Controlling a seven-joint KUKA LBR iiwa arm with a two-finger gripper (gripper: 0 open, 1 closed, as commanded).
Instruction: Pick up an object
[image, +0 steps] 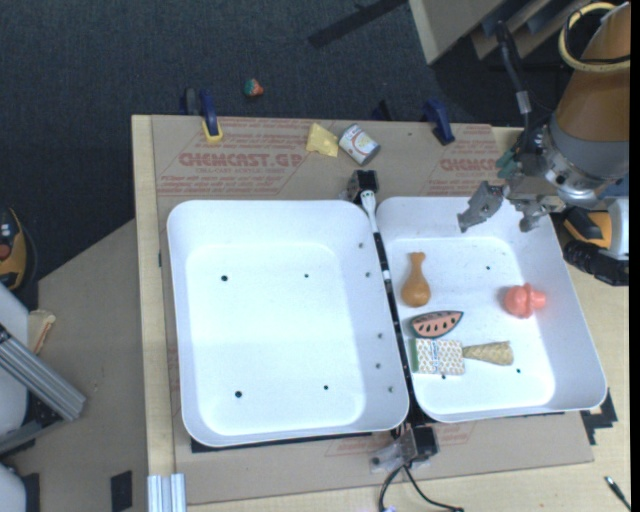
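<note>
The jaws stand spread with nothing between them; the gripper (503, 208) hangs over the right bin's (560, 390) far edge. Below it in that bin lie a drumstick (416, 279), a pink lump (522, 300), a watermelon slice (437, 323) and a cone (488, 352). The left bin (200, 400) sits alongside.

The right bin (560, 330) contains five objects. An orange drumstick-shaped piece (415, 280) lies near the left wall, narrow end up. A watermelon slice (437, 323) lies just below it. A patterned green-white packet (440, 357) touches a tan cone (489, 352). A pink rounded object (522, 300) lies apart, toward the right
</note>
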